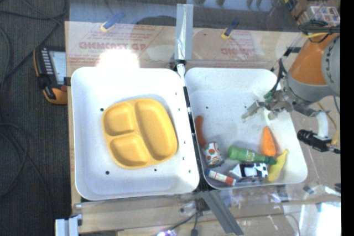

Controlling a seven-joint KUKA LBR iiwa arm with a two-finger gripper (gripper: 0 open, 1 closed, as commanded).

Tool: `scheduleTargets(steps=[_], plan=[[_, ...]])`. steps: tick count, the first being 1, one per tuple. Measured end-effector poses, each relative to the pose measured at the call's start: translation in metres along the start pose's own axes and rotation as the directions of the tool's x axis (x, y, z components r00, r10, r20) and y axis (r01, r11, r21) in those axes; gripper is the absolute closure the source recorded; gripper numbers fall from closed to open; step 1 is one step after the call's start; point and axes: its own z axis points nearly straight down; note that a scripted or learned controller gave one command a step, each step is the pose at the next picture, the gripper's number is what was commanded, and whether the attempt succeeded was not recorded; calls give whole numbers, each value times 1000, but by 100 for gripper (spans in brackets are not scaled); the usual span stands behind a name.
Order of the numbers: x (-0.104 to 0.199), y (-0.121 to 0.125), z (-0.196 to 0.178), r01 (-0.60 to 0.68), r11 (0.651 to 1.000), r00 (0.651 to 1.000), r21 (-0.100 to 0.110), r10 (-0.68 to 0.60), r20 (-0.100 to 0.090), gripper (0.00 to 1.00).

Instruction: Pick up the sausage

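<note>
The sausage (small, smooth, likely slippery) lies against the right bin's left wall; grip its middle. The gripper hangs released, holding nothing.

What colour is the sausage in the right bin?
Reddish-orange; the sausage shows in the camera view, along the right bin's left wall.

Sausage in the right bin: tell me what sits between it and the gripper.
Nothing visible. The sausage lies along the right bin's left wall; the gripper hangs over bare bin floor to its right. The can and green bottle lie nearer the front wall, off that line.
</note>
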Motion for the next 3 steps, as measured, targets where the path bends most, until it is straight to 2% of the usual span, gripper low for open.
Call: scheduleTargets(steps=[1, 2, 3], plan=[[0, 55, 19, -200, 980, 980, -15, 200, -11, 0], [66, -72, 19, -194, 981, 981, -16, 194, 0, 0], [29, -62, 2, 32, 999, 999, -7, -32, -1, 0]])
